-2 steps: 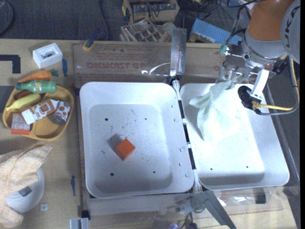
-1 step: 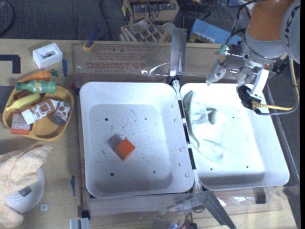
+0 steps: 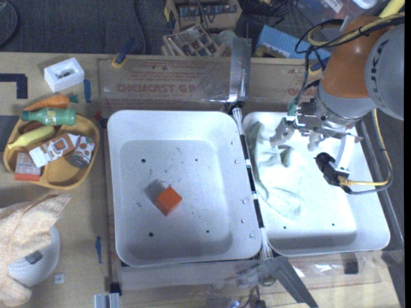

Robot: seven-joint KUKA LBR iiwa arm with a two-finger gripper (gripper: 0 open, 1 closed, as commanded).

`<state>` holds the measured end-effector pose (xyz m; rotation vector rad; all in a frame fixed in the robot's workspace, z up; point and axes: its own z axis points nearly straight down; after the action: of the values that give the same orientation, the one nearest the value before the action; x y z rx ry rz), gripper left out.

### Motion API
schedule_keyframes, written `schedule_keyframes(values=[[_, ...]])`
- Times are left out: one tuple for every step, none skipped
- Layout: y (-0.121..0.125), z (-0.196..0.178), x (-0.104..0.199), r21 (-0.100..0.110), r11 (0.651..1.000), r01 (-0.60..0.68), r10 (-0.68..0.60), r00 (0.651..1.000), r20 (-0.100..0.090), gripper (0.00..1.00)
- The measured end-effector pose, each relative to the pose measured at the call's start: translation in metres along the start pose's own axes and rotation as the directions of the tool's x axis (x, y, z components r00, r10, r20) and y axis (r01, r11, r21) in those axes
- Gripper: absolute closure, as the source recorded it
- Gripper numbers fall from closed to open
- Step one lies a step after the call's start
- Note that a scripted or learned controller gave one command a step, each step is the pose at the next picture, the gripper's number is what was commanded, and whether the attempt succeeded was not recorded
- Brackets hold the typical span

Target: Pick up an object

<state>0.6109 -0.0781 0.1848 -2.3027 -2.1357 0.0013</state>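
I have the gripper [image 3: 297, 135] over the upper part of the right bin [image 3: 369, 236], at the right of the frame. Its fingers are spread apart and point down with nothing between them. Below and just left of it, a pale crumpled cloth [image 3: 276, 172] lies along that bin's left side. An orange block [image 3: 169, 199] sits low in the middle of the left bin [image 3: 128, 133], well apart from the gripper. As I judge it, the pick is not yet done: nothing is lifted, and I have yet to descend, close and raise.
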Motion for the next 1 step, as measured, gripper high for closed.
schedule_keyframes(values=[[0.0143,0.0947,-0.0658,-0.010,0.992,0.128,-0.128,0.992,0.001,0.00]])
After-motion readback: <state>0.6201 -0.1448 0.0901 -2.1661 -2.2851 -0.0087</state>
